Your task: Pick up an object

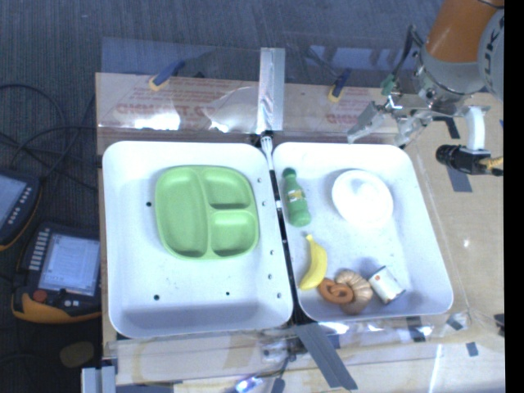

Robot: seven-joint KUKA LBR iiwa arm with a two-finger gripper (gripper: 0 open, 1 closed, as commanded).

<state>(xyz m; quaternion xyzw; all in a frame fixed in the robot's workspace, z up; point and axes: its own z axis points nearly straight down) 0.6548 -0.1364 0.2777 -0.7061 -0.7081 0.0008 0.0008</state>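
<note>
Green tray (pixel 205 212) in left bin (pixel 123 244)

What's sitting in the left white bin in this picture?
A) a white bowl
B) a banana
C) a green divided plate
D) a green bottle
C: the green divided plate lies in the left bin, while the banana, green bottle and white bowl all lie in the right bin.
</note>
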